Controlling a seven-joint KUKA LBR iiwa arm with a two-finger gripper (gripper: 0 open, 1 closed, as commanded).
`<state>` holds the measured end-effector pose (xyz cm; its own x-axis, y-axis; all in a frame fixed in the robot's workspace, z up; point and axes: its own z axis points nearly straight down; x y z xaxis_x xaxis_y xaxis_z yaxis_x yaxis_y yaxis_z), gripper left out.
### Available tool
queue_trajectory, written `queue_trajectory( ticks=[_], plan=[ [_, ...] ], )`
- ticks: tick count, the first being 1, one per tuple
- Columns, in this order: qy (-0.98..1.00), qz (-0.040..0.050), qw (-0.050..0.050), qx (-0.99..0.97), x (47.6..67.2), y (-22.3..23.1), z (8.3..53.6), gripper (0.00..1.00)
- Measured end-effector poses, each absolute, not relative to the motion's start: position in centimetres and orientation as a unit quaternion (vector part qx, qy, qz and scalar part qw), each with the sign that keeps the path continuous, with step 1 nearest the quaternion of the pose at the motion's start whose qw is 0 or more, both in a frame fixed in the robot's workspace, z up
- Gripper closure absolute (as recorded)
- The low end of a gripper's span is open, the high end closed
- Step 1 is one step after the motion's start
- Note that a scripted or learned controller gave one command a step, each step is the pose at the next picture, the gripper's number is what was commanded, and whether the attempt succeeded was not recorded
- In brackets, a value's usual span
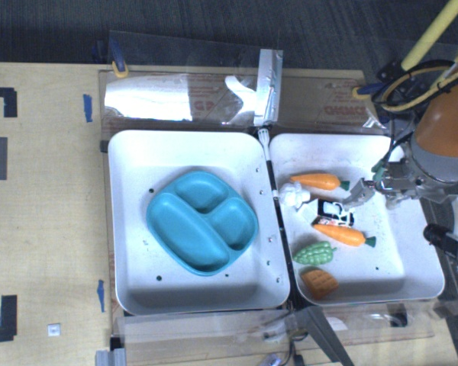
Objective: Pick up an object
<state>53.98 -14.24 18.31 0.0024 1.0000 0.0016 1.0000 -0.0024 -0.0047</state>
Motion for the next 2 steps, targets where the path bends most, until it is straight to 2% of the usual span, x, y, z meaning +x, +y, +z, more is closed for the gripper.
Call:
queue_trajectory(
  ticks=[1, 2],
  plan=[
    [-0.705, 0.0013, 0.002, -0.709, 54.08, -14.35, 19.01, 1.00],
    [-0.705, 0.0015, 0.003, -0.709, 54.07, -14.35, 18.98, 0.00]
  ],
)
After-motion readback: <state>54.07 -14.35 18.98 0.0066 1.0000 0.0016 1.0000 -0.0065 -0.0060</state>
